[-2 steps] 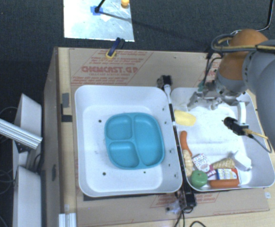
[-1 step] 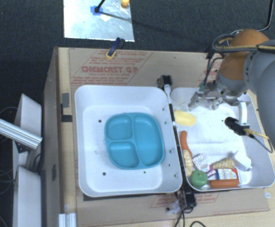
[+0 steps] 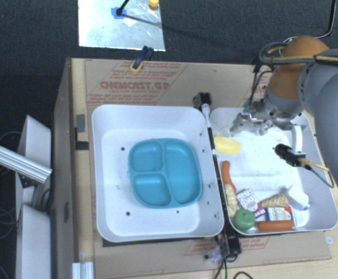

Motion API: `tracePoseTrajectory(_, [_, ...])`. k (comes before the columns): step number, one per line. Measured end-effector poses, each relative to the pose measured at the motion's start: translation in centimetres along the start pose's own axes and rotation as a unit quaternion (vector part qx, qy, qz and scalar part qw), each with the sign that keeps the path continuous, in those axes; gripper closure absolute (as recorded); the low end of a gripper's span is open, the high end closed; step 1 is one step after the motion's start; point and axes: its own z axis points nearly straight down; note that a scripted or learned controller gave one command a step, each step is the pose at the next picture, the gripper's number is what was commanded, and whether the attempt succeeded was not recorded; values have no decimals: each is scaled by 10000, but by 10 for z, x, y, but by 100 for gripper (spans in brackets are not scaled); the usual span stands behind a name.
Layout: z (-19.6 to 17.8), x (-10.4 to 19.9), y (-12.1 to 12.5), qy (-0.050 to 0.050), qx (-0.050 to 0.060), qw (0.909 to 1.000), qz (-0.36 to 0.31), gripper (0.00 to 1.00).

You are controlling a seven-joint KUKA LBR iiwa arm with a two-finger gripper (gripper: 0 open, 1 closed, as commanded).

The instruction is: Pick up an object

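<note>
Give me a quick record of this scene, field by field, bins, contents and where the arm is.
left bin: holds a blue divided plate
right bin: yellow piece near its upper left; orange carrot, green ball and small packets along its left and lower edges
arm: over the right bin's upper end
pincer: above the bin's upper part, finger state unclear

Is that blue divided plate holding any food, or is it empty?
Empty. The blue divided plate lies flat in the left bin, its three compartments showing bare blue. The toy food is piled in the right bin.
</note>
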Motion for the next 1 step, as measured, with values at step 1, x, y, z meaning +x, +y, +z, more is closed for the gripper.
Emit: tracePoseTrajectory(1, [0, -5, 0, -2, -2, 10000, 7, 0])
